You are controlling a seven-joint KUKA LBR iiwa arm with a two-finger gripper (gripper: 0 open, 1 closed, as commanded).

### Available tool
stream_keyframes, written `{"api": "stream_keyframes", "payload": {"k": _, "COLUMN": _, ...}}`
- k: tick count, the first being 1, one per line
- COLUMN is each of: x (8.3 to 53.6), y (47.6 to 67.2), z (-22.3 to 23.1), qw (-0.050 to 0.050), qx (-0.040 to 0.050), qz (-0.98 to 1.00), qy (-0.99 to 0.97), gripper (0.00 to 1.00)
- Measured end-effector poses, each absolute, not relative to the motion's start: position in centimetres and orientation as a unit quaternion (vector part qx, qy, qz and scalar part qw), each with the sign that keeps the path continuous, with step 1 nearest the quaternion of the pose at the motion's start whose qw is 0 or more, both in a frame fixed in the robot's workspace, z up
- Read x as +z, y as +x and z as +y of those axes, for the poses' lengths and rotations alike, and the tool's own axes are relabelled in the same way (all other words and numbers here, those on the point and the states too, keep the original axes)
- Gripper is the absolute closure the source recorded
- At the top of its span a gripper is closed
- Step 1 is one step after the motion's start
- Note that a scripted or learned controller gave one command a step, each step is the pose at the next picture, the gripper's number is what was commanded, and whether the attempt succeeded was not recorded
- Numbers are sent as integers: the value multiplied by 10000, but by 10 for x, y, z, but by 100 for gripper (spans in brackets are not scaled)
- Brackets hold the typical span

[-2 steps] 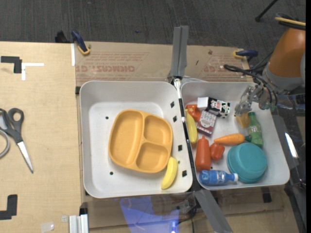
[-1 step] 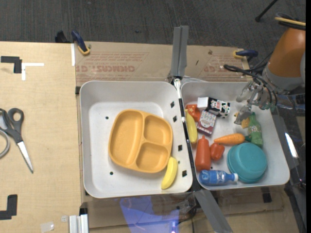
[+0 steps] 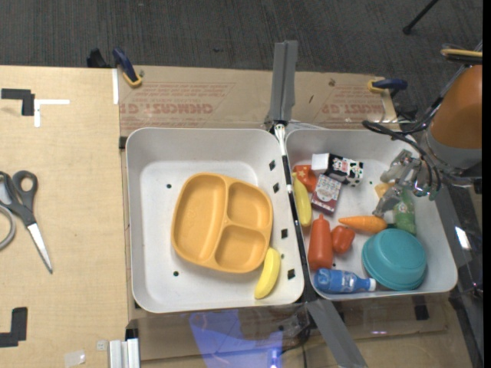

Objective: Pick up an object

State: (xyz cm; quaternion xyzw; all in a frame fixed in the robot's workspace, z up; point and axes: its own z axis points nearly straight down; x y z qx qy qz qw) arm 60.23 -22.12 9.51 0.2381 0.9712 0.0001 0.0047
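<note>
The bench [image 3: 61, 228] bears two white bins [image 3: 146, 228] side by side, with scissors [image 3: 29, 213] lying left of them.

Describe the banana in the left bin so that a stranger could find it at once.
Start at the left bin, which holds an orange tray with three compartments. The banana lies just off the tray's lower right corner, near the wall between the bins. It is yellow, small and curved, unlike the wide flat tray beside it.
</note>
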Motion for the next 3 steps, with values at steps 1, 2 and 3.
{"api": "stream_keyframes", "payload": {"k": 1, "x": 106, "y": 604, "z": -221, "qw": 74, "qx": -6, "qz": 9717, "qy": 2363, "gripper": 100}}
{"api": "stream_keyframes", "payload": {"k": 2, "x": 208, "y": 573, "z": -137, "qw": 18, "qx": 2, "qz": 9541, "qy": 2993, "gripper": 100}}
{"api": "stream_keyframes", "payload": {"k": 3, "x": 208, "y": 573, "z": -138, "qw": 15, "qx": 0, "qz": 9542, "qy": 2993, "gripper": 0}}
